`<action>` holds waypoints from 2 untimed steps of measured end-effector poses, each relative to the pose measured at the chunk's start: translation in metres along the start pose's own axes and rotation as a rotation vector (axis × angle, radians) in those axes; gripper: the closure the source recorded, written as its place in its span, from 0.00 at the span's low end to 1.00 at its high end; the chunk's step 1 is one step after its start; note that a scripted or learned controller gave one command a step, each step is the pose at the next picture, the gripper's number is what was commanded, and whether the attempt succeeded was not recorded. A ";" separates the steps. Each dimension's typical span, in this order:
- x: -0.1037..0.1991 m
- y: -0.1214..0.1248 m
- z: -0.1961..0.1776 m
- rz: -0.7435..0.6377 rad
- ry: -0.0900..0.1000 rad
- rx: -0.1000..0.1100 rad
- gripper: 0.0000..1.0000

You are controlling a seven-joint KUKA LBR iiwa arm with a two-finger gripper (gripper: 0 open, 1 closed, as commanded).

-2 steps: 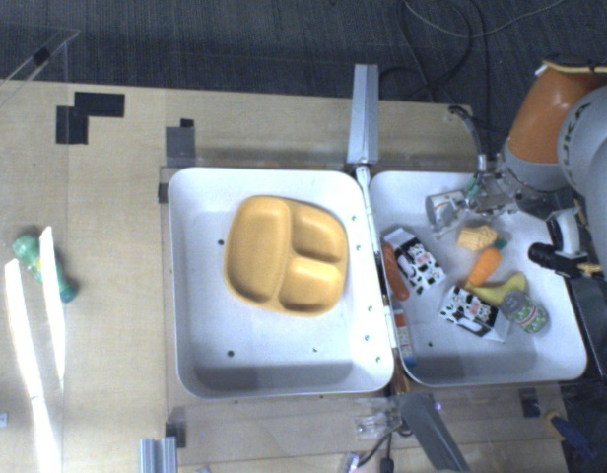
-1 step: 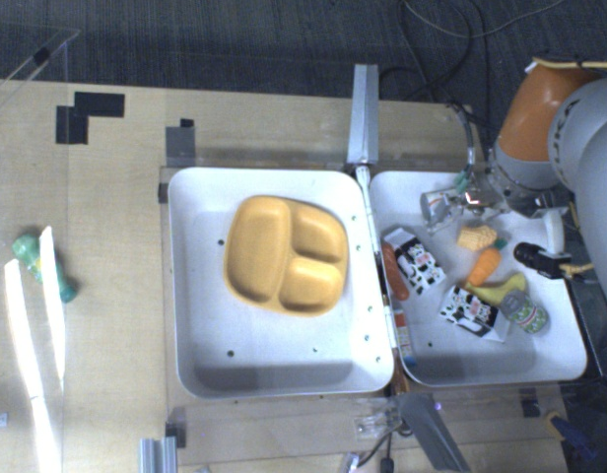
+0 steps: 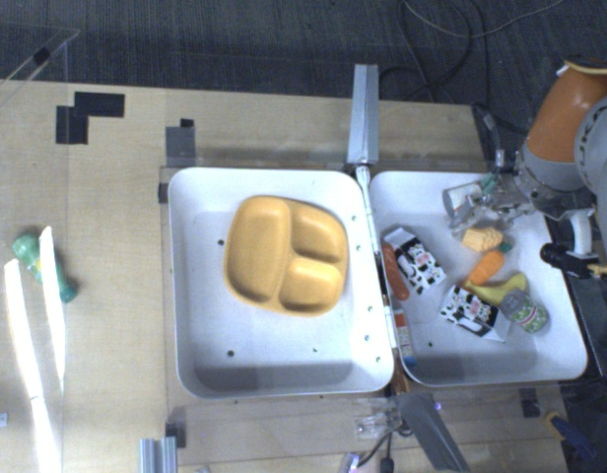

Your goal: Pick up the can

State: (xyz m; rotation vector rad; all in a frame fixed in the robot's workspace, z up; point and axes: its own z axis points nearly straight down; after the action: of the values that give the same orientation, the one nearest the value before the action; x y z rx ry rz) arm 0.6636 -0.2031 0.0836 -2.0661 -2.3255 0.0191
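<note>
The wooden counter [image 3: 97,225] carries two shallow white bins side by side. The left bin [image 3: 195,363] holds a big yellow sectioned tray [image 3: 286,254], lying a bit askew near its middle. The right bin [image 3: 451,363] is the cluttered one. The grey arm [image 3: 570,136] with its orange band reaches in from the right, and its pincer [image 3: 478,203] hangs over the bin's far part, just above a pale yellow block [image 3: 482,238]; whether it is released or clenched I cannot tell from here. Two black-and-white cartons lie there, one [image 3: 414,260] toward the bin's left side, another [image 3: 471,310] nearer the front. Beside the second sits a yellow banana-like piece [image 3: 501,289], with an orange carrot [image 3: 487,266] just beyond it. The can [image 3: 524,313] lies at the front right, touching the banana piece, well apart from the pincer.
</note>
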 end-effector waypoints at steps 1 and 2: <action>0.051 0.004 0.000 0.045 -0.017 -0.002 0.00; 0.004 0.005 -0.001 0.064 -0.009 -0.025 0.00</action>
State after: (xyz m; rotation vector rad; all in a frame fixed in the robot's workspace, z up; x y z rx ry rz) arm 0.6685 -0.1987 0.0850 -2.1562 -2.2753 0.0009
